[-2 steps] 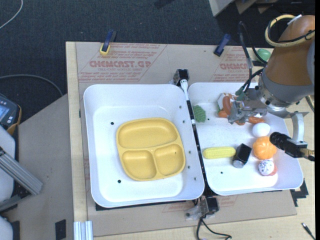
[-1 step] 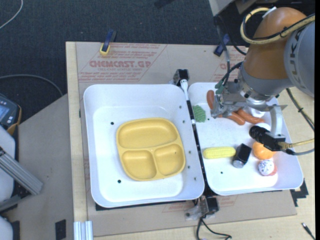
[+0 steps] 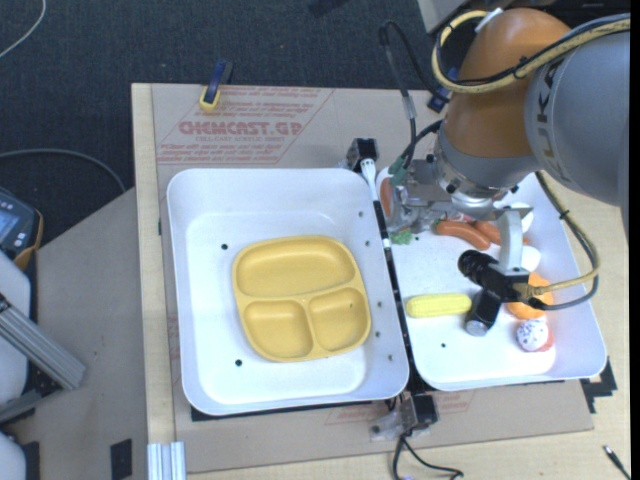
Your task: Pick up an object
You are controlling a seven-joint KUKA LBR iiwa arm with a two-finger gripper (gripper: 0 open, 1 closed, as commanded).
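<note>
Spanning most of the view, the table (image 3: 250, 438) presents a flat tan surface. A sheet printed in red lettering lies across its far part. Two shallow white bins with rounded corners and smooth, matte walls rest on it side by side, their inner rims touching.

The robot arm (image 3: 510, 88) enters from the right. Its grey casing and glossy orange band hang over the far part of the right bin (image 3: 450, 353). The wrist housing covers the jaws from above, so it cannot be told whether they are wide, narrow or holding anything.

The left bin (image 3: 200, 218) contains one item: a yellow divided plate (image 3: 298, 298) of smooth plastic. It is roughly rectangular with rounded corners, has one long compartment at the far side and two smaller ones at the near side, and lies flat near the centre of the bin floor.

The right bin contains the candidate objects for pickup, all small:
- a yellow oblong piece (image 3: 437, 306) with a ribbed look, lying flat near the bin's middle;
- an orange sausage-shaped piece (image 3: 468, 233) below the wrist, partly covered;
- an orange rounded piece (image 3: 535, 293) near the right wall;
- a white ball with red marks (image 3: 533, 335) just beside it, toward the near wall;
- a small green scrap (image 3: 400, 236) close to the left wall.
</note>
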